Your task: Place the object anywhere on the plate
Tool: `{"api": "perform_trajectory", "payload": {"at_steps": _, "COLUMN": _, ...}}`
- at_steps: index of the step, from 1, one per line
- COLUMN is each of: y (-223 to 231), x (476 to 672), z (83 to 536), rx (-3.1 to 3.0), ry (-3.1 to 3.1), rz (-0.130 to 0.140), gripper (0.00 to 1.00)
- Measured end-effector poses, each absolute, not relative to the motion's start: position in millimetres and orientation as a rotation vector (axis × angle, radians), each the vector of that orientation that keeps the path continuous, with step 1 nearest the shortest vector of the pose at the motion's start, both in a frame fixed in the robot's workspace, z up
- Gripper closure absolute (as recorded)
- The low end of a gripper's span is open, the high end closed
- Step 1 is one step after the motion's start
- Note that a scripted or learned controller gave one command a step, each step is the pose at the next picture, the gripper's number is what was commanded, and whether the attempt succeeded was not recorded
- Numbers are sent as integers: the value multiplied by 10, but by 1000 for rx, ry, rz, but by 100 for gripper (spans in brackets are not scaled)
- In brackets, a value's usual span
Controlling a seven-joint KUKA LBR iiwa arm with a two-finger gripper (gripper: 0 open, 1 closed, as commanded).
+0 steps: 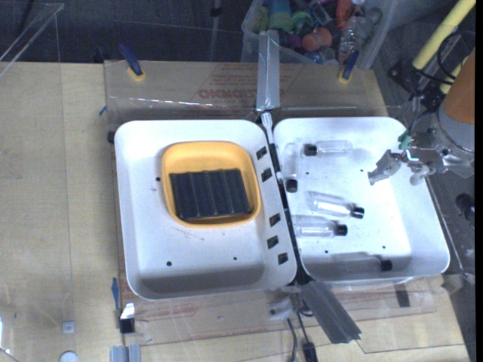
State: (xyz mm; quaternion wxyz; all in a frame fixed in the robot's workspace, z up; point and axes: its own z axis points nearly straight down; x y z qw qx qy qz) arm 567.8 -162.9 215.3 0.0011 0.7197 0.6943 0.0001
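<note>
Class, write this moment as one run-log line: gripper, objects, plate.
gripper: over right bin, nothing seen held | tubes: three clear, in right bin | plate: orange, left bin, dark insert, no tube

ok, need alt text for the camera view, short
Two white bins sit side by side: the left bin holds a yellow plate with a dark ridged block on it, and the right bin holds three clear vials with black caps. The arm's tool hangs over the right bin's right side, apart from the vials.
</note>
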Motion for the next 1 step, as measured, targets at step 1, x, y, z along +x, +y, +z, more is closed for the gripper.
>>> {"api": "perform_trajectory", "payload": {"at_steps": 1, "y": -2089, "x": 6162, "z": 2458, "rx": 2034, "ry": 2388, "rz": 1, "gripper": 0}}
